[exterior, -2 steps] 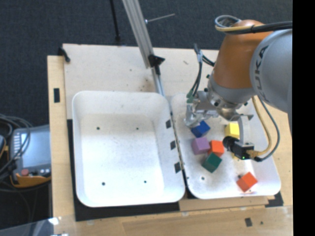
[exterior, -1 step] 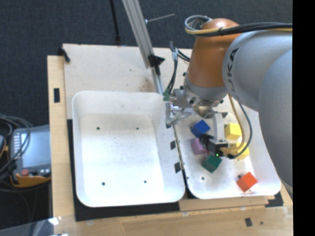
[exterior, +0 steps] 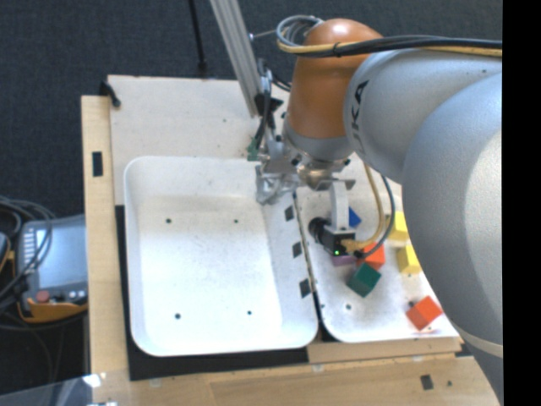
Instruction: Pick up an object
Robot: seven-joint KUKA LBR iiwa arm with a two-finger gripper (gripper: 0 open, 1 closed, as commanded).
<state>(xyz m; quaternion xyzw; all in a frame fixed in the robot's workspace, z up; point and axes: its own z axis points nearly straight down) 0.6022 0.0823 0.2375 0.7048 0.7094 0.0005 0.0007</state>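
Note:
My gripper (exterior: 267,186) hangs over the far right corner of the left bin (exterior: 139,227), close to the rim between the two bins. I see nothing in it. In the right bin (exterior: 359,328) lie a green block (exterior: 364,280), an orange block (exterior: 424,313), a yellow block (exterior: 407,257), a small orange piece (exterior: 374,257), a purple piece (exterior: 343,260) and a blue piece (exterior: 353,219). All of them lie to the right of and nearer than the gripper. The arm covers much of the right bin.
The arm's big grey link (exterior: 439,142) and orange band (exterior: 325,83) loom over the right bin. A slanted metal rail (exterior: 232,32) rises behind the bins. A grey device with cables (exterior: 51,260) sits left of the bench.

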